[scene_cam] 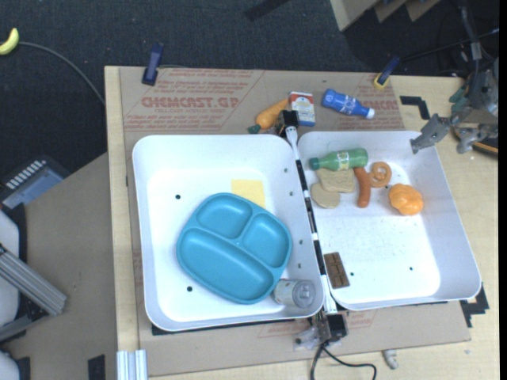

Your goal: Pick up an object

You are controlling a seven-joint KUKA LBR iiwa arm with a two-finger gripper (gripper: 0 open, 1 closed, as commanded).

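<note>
**2 white bins, toys spread across both**

The left bin (150, 212) holds 3 things. A blue divided plate (234, 248) with 3 compartments lies tilted across its middle. A flat yellow square (249, 190) lies just beyond the plate's far edge, partly tucked under it. A small grey can (296, 293) lies on its side in the near right corner, touching the plate's rim and close to the wall between the bins.

The right bin (396, 267) holds its things gathered along the far side. A green bottle (339, 161) lies on its side, cap toward the left. Just below it rest 2 tan, cookie-like pieces (331, 188), overlapping. An orange sausage-shaped toy (362, 187) lies beside them, running front to back, and a small ring-shaped pastry (381, 172) touches its far end. An orange fruit (406, 199) sits a little apart to the right. A brown card (336, 269) lies near the left wall of this bin, toward the front.

On the board behind the bins lie a carrot-like toy (272, 115), a small red and white carton (302, 107) and a blue bottle (347, 104) on its side.

The gripper (432, 133) hangs at the far right corner of the right bin, over its rim, well apart from the toys. Whether its fingers are apart or together cannot be told, and nothing shows between them.
</note>
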